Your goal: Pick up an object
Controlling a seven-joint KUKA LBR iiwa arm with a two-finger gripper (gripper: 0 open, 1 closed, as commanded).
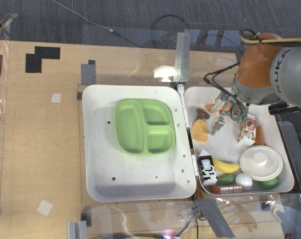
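Bench (pixel 36 148): two white bins side by side. Left bin (pixel 100 178): one green divided plate (pixel 143 126), centred. Right bin (pixel 285 158): yellow piece (pixel 200 131), banana (pixel 225 166), white bowl (pixel 260 163), white egg (pixel 243 180), black-and-white carton (pixel 207 171), brown packet (pixel 248 131), red item (pixel 225 188). Tool (pixel 219 122): low over the right bin's upper middle, just beside the yellow piece; whether apart or together cannot be told; nothing seen clamped

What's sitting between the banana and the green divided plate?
In the camera view, a small black-and-white item lies between the banana and the green divided plate, along with the rims where the two bins meet.
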